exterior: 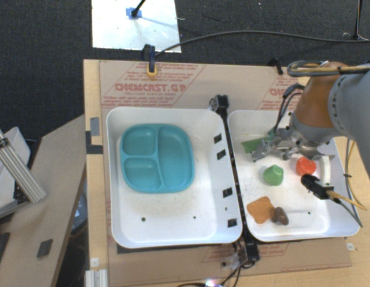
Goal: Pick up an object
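Sitting loose in the right bin (337, 217) are a green round object (273, 174), an orange-red ball (306, 165), a flat orange piece (260, 208) touching a brown lump (279, 216), and a dark green flat bit (253, 144) near the divider. The gripper (281, 150) hangs low just above the green one and I honestly can't tell how its claw is set, nothing's visibly gripped. Looks like the approach step to me; next it'd need to line up over one item and drop. The left bin (173, 229) holds a teal divided plate (157, 158)
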